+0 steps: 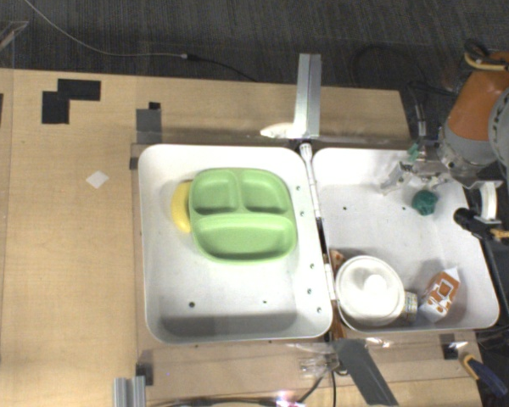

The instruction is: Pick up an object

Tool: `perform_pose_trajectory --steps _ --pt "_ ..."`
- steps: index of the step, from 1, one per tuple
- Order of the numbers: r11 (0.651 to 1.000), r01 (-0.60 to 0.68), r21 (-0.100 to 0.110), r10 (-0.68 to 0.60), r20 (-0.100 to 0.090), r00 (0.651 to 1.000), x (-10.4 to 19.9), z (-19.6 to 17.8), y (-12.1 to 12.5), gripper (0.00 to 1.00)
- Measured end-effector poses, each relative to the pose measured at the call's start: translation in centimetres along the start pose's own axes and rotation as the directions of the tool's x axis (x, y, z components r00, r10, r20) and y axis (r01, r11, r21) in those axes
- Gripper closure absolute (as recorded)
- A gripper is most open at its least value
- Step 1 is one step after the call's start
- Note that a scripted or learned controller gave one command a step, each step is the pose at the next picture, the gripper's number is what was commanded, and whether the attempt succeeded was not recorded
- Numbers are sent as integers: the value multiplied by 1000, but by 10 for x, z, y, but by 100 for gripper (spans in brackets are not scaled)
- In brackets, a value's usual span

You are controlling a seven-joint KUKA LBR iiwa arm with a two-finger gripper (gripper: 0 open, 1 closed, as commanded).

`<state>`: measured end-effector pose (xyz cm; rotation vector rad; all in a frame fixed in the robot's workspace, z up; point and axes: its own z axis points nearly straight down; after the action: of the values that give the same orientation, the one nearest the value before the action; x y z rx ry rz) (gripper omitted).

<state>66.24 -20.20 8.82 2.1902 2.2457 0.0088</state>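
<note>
Two shallow white bins sit side by side on a light wooden surface [59, 253]. The left bin [165, 295] holds a green divided tray [240, 213], upside-up with two small compartments along its far side and one long one nearer the camera; a yellow object [180, 206] peeks out from beneath the tray's left edge, touching it, and too little of it shows to tell what it is. The right bin [365, 219] holds three things. A small teal object [423, 202] lies near the far right corner, resting on the bin floor. A white round bowl [369, 291] sits in the near left corner, close against the wall that divides the two bins. Just beside the bowl's right side lies a small orange and white packet [441, 290], tilted, with a dark grey end touching or nearly touching the bowl. The grey arm with its orange band [472, 113] reaches in from the right, and the gripper [422, 168] hangs over the far right part of the right bin, just above and beside the teal object. The teal object lies apart from the metal tips rather than between them, so nothing is held; how wide the gripper stands cannot be told from this slanted view.
</note>
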Motion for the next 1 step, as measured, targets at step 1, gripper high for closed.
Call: perform_pose_trajectory --steps 1 --pt "982 -188 3 188 -5 982 3 0 10 0"
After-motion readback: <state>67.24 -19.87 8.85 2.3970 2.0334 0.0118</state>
